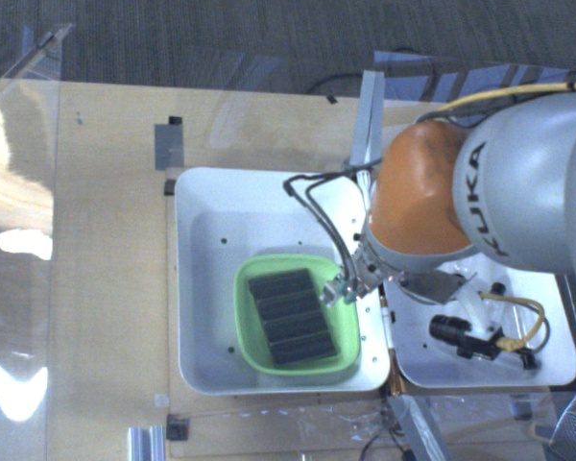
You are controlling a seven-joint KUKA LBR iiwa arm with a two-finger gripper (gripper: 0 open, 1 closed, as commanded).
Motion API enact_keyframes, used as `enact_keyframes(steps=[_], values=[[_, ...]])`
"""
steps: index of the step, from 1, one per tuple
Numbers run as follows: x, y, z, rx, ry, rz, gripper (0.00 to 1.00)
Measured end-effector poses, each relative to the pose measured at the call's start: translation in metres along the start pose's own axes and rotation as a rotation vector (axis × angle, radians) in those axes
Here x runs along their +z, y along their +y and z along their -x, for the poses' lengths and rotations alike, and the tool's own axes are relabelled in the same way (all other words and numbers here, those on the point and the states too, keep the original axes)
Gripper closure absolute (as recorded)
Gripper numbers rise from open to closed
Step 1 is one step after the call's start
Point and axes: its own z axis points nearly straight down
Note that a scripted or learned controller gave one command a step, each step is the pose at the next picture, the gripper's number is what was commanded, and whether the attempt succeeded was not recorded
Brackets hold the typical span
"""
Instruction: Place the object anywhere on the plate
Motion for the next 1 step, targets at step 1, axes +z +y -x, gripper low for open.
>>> enact_keyframes(steps=[1], values=[[-0.0001, -0.0001, 0.0003, 0.001, 0.0, 0.0, 0.0]])
